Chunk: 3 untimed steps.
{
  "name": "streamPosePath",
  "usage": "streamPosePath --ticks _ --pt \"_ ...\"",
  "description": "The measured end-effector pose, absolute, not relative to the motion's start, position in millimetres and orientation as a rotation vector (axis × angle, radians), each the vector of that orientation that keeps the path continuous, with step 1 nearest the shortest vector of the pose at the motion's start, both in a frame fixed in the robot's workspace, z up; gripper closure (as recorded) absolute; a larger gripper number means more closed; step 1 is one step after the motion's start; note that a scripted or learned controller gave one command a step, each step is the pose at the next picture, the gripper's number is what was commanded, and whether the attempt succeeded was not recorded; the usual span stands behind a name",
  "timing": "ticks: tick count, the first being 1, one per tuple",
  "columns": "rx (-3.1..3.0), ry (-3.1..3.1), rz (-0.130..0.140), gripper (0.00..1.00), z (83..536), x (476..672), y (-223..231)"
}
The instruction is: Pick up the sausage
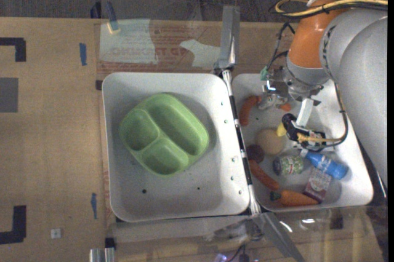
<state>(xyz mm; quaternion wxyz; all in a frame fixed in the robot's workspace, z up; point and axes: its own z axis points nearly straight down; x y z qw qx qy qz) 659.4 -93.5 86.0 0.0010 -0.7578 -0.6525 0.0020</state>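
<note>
While left bin holds green plate | right bin: sausage

The pincer hovers just beside the sausage in the right bin.

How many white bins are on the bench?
2. The shallow white bin on the left holds a green divided plate. The shallow white bin on the right holds small toy foods, with the arm above it.
</note>
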Motion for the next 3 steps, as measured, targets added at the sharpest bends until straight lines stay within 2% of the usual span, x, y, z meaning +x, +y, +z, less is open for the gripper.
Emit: streamPosePath --ticks 1,2,3 --pt "-2.174 -2.267 0.0 1.0 185.3 601.3 -63.4" --pt "-2.175 -2.266 0.0 0.0 185.1 601.2 -63.9" --pt "-2.189 -2.257 -0.001 0.0 165.3 609.1 -120.9"
